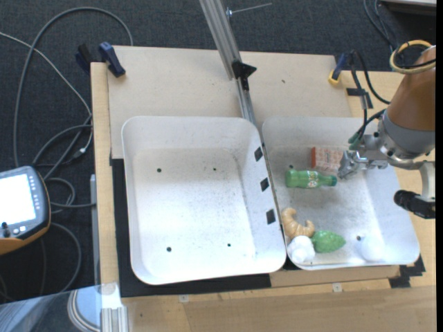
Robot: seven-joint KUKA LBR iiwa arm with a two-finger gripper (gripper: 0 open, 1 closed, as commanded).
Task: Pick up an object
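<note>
In the right bin [387, 206] a green bottle [311, 179] lies on its side near the middle. Just behind it rests an orange and white packet [325, 158]. My gripper [348, 164] hangs low over the bin, right of the packet and beside the bottle's right end. Nothing shows between its fingers. At the bin's front edge sit a tan bear-shaped toy [295, 222], a white round object [302, 248] and a green lumpy object [327, 241].
The left bin [138, 185] stands beside the right one. A metal pole [220, 30] slants down to the bins' shared edge. Blue clamps [111, 57] hold the board's back corners. A handheld pendant [21, 206] lies off the bench at left.
</note>
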